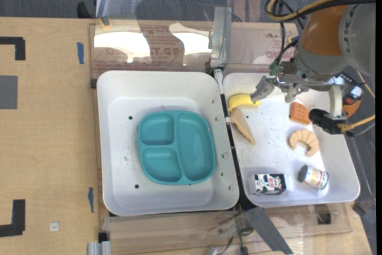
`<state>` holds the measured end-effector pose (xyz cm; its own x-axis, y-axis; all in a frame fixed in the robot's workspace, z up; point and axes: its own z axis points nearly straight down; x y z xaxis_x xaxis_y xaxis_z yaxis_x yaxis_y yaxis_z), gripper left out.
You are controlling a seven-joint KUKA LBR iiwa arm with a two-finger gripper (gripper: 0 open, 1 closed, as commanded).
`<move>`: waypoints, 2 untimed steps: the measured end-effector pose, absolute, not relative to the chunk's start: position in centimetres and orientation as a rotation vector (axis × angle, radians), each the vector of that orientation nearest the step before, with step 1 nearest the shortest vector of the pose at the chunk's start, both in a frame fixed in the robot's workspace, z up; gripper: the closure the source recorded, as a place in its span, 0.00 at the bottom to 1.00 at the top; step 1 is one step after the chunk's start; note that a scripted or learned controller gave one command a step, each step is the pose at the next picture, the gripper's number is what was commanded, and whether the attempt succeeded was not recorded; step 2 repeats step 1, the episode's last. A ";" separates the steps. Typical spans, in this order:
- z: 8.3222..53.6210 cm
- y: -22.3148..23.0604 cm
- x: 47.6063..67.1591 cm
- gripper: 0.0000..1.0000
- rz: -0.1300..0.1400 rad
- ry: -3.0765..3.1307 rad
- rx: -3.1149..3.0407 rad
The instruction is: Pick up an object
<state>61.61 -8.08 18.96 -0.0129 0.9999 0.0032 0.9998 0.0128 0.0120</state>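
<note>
Grey arm (334, 27) with orange band reaches in from the right, over the upper part of the right bin (340, 188); hand (276, 85) sits low in that bin's upper-left area, one dark finger (261, 91) angled down-left with its tip just beside the banana (242, 101), other finger partly hidden under the wrist, so how wide the hand stands cannot be told; nothing visible between the fingers. Right bin contents: yellow banana near the top-left corner close to the divider; tan ice-cream cone (243, 125) just below it, tip pointing down-right, top end touching or nearly touching the banana; orange block-like item (299, 113) right of the hand, partly under a black part of the arm; croissant (304, 140) below that, apart from the cone; black and white carton (268, 183) lying on its side near the bottom edge; small can (313, 177) on its side just right of the carton, near the bottom-right corner. Left bin (113, 98) holds a teal divided plate (176, 146) with three compartments, roughly centred, nothing in them. Both bins rest side by side on the cardboard-covered surface (42, 128), clear plastic sheets (155, 39) standing behind them, black tape marks at the surface's left
</note>
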 end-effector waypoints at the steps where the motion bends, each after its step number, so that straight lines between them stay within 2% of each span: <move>1: 19.3 -15.8 63.9 0.00 -0.002 2.215 2.223; 2: 19.3 -15.8 63.9 0.00 -0.002 2.215 2.223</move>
